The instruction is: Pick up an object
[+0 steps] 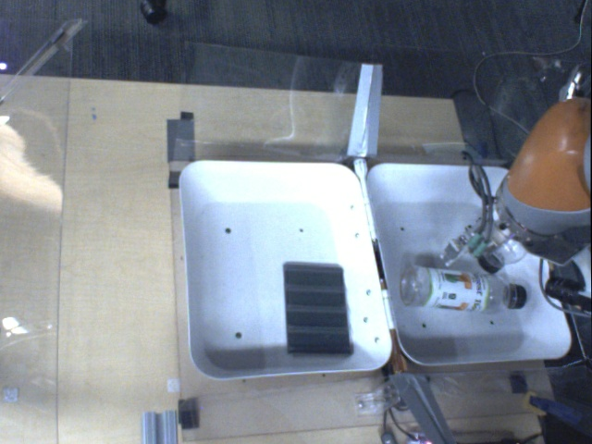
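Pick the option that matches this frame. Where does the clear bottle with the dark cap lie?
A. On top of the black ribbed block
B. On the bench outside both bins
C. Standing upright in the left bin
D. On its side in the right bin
D. The bottle lies on its side on the floor of the right bin, cap pointing toward the arm, just below the gripper.

Two bins on table (111, 248): ridged block (317, 308) in left bin (208, 211), front-right; bottle (458, 290) lying in right bin (407, 202), hand (472, 248) just behind it.
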`<state>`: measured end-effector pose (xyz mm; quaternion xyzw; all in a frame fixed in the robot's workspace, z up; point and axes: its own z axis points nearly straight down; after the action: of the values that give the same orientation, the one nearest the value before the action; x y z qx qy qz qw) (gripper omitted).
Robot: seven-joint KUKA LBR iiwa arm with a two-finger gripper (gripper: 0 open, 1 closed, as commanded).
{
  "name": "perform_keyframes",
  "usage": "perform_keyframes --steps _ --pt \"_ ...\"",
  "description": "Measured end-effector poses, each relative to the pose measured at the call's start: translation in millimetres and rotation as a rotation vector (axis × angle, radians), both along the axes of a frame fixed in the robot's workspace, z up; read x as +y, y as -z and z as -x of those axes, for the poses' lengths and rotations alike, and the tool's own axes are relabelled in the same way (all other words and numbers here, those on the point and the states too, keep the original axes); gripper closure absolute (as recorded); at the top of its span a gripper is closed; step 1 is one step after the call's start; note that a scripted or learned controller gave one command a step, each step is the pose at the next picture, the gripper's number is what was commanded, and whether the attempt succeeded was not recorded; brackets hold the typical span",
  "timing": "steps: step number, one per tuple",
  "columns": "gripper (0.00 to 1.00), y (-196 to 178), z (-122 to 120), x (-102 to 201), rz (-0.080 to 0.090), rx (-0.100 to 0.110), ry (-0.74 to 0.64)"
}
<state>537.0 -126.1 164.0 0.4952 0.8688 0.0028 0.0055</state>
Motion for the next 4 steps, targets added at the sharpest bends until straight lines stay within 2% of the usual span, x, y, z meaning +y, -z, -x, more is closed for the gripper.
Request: perform_keyframes --steps 1,2,3,4 --pt "0.0 0 0 0 0.0 0.0 0.0" --pt "0.0 35 1 12 0.001 0.002 -0.097" --pt "0.0 -42 10 -41 0.0 0.005 0.076" --pt "0.0 -42 10 -40 0.0 0.005 0.075"
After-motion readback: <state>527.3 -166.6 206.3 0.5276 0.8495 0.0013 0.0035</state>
